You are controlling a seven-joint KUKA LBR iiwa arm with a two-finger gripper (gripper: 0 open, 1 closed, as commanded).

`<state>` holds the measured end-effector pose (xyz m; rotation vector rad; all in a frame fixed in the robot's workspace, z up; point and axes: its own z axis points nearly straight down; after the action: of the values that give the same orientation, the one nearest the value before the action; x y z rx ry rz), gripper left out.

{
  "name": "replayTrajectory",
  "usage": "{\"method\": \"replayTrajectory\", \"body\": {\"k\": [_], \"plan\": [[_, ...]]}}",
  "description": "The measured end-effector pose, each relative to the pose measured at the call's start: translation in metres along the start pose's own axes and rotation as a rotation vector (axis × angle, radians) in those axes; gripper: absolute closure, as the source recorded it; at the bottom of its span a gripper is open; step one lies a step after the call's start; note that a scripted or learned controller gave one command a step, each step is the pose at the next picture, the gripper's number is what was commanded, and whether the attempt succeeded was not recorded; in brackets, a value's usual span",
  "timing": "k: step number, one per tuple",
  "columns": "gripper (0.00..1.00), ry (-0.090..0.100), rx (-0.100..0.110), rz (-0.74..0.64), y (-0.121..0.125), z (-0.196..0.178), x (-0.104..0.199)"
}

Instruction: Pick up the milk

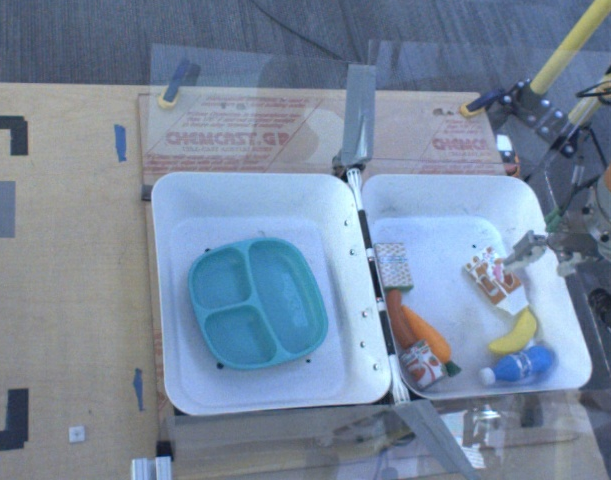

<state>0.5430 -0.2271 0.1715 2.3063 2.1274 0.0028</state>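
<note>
White plastic bins are sitting side by side on the wooden desk [65,298] in the camera view, and I am seeing them from above at a slant. The left bin [175,208] is carrying a teal divided plate [257,302], lying flat near its middle. The right bin [435,203] is holding the loose items. Along its left wall a small patterned box [393,266] is lying, with a carrot [419,330] just below it, and a small red and white carton [422,365] is touching the carrot's lower end. I am taking the milk [492,277] to be the orange and white carton lying tilted toward the right side of this bin. A banana [514,332] is lying just below it, and a blue bottle [519,365] is lying on its side near the bin's lower right corner.

The pincer [512,255] is reaching in from the right, hovering at the milk's upper right corner. I cannot tell whether it is spread or pressed together, nor whether it is touching the carton.
</note>
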Motion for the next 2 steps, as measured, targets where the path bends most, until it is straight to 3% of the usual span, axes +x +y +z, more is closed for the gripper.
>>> {"method": "replayTrajectory", "body": {"k": [1,2], "plan": [[0.00,0.001,0.002,-0.025,0.026,0.025,0.048],[0.00,0.000,0.001,-0.007,0.035,0.005,0.045]]}}
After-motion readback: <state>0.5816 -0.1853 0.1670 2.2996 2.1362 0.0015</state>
